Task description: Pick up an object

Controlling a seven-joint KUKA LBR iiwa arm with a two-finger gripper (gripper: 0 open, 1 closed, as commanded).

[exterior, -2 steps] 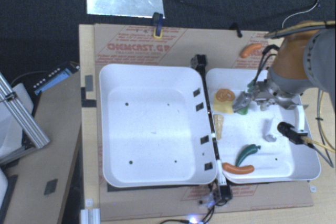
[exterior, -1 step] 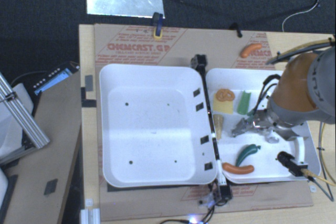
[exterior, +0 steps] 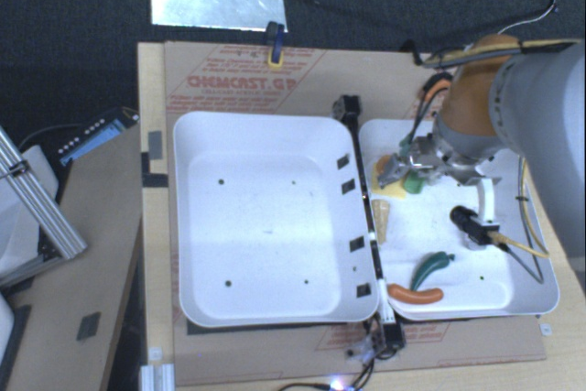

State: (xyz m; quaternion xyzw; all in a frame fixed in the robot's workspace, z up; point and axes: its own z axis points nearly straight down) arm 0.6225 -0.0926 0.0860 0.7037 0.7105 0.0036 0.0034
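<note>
While the grey arm (exterior: pixel 536 96) reached in from the right, its orange band sat above the right bin (exterior: pixel 526 293) and the gripper (exterior: pixel 403 171) hung low over that bin's upper left part. Whether its jaws were released or clenched could not be told from this slant. A small green piece (exterior: pixel 414 184) and a yellow piece (exterior: pixel 392 190) lay right at the gripper's tip, touching or nearly so; no grasp was visible. A pale cone-shaped item (exterior: pixel 380 217) rested just below them, by the bin's left wall. Farther down lay a dark green pepper-like object (exterior: pixel 429 269), and beside it, near the front rim, an orange sausage-shaped toy (exterior: pixel 416 294). The left bin (exterior: pixel 197 224) adjoined the right one on the brown board (exterior: pixel 247 78).
</note>
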